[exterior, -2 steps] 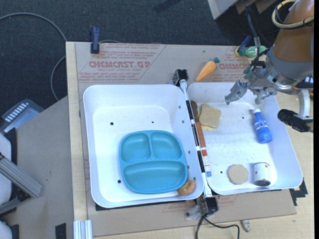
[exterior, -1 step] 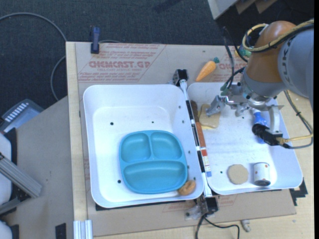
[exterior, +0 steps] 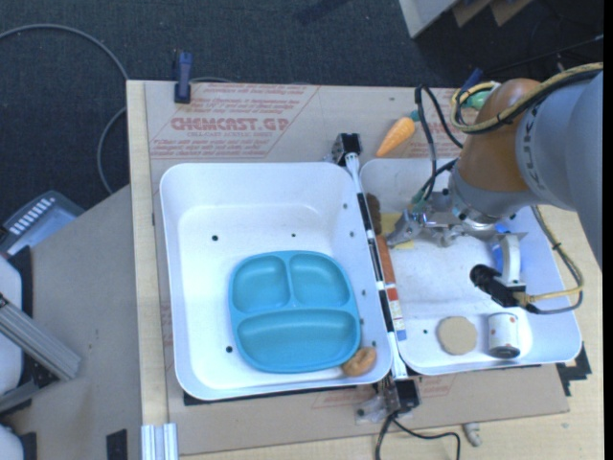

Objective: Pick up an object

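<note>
My gripper (exterior: 422, 226) hangs low over the far left part of the right bin (exterior: 546, 348), under the grey arm with its orange band. Its metal tip is close to the bin's left wall, beside a small brown thing (exterior: 374, 222) that lies against that wall. I see nothing held in it. A round tan disc (exterior: 457, 334) lies flat near the right bin's front edge, with a white cylinder (exterior: 504, 334) just to its right. Both are well clear of the gripper.
The left bin (exterior: 192, 209) holds a blue divided plate (exterior: 293, 310) and a small brown lump (exterior: 360, 360) in its front right corner. An orange carrot (exterior: 396, 136) lies on the bench behind the right bin. Cables run around the wrist.
</note>
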`<state>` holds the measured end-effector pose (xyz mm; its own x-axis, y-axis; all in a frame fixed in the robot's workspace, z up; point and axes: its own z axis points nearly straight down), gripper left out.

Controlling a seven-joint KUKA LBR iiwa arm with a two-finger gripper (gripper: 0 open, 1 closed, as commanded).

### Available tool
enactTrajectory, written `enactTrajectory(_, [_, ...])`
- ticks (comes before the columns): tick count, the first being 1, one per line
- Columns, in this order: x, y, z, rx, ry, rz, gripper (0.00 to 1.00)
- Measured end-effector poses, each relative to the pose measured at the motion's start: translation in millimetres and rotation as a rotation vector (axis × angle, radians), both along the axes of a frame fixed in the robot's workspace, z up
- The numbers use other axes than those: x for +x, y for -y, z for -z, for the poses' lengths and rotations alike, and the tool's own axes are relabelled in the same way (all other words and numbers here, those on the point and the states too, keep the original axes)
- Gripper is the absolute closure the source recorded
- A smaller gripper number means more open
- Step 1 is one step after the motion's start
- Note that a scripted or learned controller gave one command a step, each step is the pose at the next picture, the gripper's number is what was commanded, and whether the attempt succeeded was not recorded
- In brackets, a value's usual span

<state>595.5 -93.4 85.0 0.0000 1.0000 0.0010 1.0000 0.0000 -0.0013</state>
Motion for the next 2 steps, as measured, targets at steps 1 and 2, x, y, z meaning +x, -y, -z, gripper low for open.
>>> enactTrajectory(1, [56, 5, 0, -0.001, 0.002, -0.001, 0.00])
enactTrajectory(2, [39, -2, 0, 0.000, 0.000, 0.000, 0.00])
